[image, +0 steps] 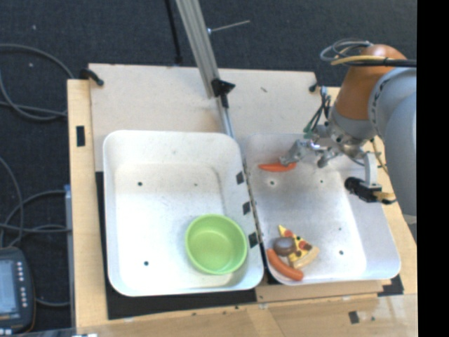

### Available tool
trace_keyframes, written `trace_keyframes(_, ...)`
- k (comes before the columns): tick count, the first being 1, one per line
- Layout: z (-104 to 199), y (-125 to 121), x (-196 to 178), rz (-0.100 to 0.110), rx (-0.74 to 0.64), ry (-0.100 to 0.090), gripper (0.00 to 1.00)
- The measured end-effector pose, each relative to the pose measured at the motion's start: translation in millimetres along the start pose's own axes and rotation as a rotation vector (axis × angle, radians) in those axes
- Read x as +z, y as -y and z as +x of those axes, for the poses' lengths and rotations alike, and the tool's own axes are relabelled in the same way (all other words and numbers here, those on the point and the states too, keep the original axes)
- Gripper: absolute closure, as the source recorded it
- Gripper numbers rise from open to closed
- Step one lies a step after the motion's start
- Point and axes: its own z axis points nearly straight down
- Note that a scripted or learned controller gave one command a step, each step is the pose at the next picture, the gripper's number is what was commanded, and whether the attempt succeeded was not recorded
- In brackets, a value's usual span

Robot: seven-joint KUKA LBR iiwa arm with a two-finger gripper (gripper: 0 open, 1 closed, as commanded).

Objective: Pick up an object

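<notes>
Orange chili (276, 166) is lying in the right bin (365, 251) near its 11 o'clock corner. The gripper (303, 151) is hovering just at the chili's 2 o'clock side; I cannot tell how the jaws are standing. The green bowl (216, 243) is sitting in the left bin (133, 188) at 5 o'clock. Toy food (291, 251) is lying at the right bin's 7 o'clock.

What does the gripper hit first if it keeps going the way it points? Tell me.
Most likely the orange carrot-like piece, lying just off the gripper toward the bins' divider in the right bin. Height is hard to judge, so it might pass above it.
</notes>
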Motion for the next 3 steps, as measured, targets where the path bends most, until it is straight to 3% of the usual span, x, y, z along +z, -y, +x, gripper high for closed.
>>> trace_keyframes(1,-1,-2,-15,-0.007,-0.003,0.004,1.00)
trace_keyframes(3,4,-9,-125,-0.002,-0.005,0.001,1.00)
